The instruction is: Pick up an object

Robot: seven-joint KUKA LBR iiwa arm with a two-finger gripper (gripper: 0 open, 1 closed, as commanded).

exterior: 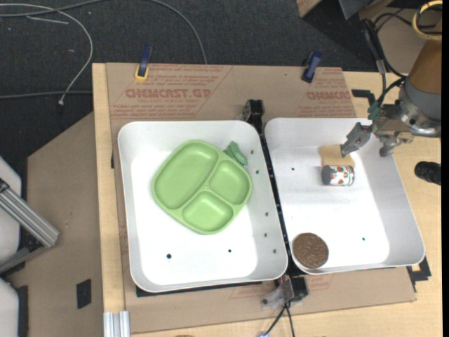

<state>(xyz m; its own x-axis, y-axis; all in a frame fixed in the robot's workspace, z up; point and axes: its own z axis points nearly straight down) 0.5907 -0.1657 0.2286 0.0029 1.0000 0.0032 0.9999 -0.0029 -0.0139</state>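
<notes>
The gripper [370, 141] is seen open and empty above the right bin's [393, 216] far right part. The can [337, 175] lies on its side just left of and nearer than the fingers, long axis running left-right, touching a tan block [332, 154].
</notes>
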